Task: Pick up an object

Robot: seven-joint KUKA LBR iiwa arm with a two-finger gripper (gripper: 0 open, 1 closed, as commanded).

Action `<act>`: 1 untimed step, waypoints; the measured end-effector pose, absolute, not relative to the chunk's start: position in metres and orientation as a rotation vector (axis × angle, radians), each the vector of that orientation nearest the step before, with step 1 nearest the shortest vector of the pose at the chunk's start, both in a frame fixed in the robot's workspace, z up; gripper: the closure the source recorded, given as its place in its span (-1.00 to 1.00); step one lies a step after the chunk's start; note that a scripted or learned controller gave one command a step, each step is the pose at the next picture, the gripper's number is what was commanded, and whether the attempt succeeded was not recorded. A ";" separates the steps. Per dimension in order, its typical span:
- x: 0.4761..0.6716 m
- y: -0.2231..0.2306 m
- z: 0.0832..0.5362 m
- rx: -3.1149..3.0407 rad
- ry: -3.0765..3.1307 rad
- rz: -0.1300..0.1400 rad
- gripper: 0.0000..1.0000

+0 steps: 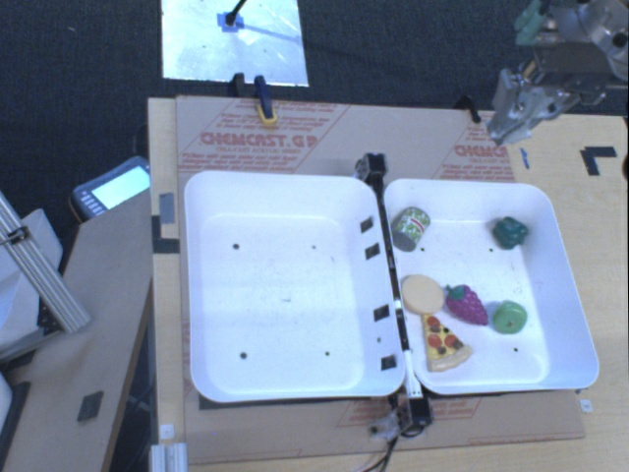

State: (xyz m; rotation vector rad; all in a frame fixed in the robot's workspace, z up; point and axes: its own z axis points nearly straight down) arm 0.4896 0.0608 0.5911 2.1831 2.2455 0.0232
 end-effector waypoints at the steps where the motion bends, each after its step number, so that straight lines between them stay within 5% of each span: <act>1: 0.490 0.061 0.591 2.182 2.247 0.022 -1.00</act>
